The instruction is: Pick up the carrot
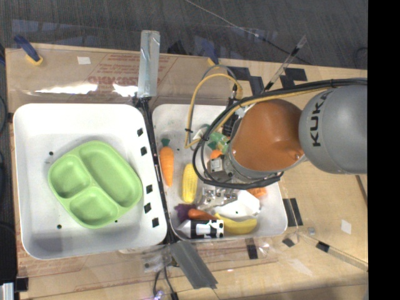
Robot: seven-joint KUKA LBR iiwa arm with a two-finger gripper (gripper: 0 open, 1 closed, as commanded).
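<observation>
An orange carrot with a green top lies along the left wall of the right bin, pointing toward the front. My gripper hangs low in the middle of that bin, under the orange wrist band, to the right of the carrot and apart from it. Its metal tip sits over the toys at the bin's front, and the arm hides the fingers.
A yellow corn cob lies between the carrot and the gripper. A banana, a black-and-white toy, a purple-and-orange piece and a white item crowd the front. The left bin holds a green divided plate.
</observation>
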